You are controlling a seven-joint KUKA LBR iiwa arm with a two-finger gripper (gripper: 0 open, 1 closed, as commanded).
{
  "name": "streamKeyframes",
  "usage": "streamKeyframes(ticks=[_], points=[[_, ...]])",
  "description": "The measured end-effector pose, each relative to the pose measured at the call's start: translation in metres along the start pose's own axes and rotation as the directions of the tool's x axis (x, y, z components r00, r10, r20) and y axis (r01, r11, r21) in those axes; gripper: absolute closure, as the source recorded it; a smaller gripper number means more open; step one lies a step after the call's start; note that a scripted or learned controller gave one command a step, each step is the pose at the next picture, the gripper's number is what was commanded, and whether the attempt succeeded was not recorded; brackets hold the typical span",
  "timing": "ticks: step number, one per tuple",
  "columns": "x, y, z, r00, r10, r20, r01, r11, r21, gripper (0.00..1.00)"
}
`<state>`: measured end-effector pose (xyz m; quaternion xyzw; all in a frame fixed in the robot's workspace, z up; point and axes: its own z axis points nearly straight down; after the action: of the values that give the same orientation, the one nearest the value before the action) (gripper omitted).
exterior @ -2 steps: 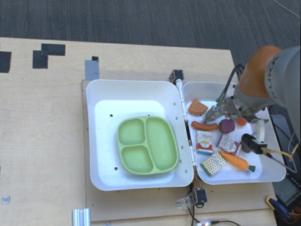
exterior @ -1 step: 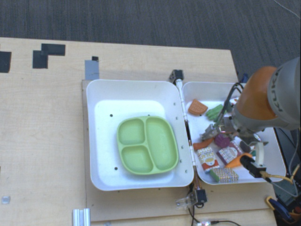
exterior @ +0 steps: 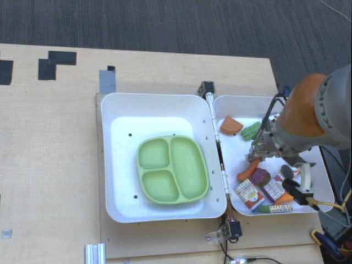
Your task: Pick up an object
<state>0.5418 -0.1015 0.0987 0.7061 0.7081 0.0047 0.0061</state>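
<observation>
My gripper (exterior: 257,153) hangs low inside the right bin (exterior: 236,205), below the arm's orange band. Just under and left of it lies an orange carrot-like piece (exterior: 246,172), with a purple lump (exterior: 260,176) beside it. A green item (exterior: 251,130) and an orange wedge (exterior: 231,126) lie farther back in the bin. Two printed packets (exterior: 248,192) (exterior: 272,189) rest near the front wall, next to a green stick (exterior: 268,208) and a small orange bit (exterior: 284,198). I see nothing held in the gripper.
The left bin (exterior: 118,147) holds a pale green divided plate (exterior: 172,169). A ridge (exterior: 215,142) where the two bins meet runs between them. The arm's bulk covers the right bin's far right side.
</observation>
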Motion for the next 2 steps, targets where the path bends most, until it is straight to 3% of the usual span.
streamKeyframes(ticks=[1, 2], points=[[0.045, 0.093, -0.086, 1.000, -0.002, -0.003, 0.002, 1.000, 0.010, 1.00], [0.127, 0.130, -0.137, 1.000, -0.004, -0.004, 0.004, 1.000, 0.011, 1.00]])
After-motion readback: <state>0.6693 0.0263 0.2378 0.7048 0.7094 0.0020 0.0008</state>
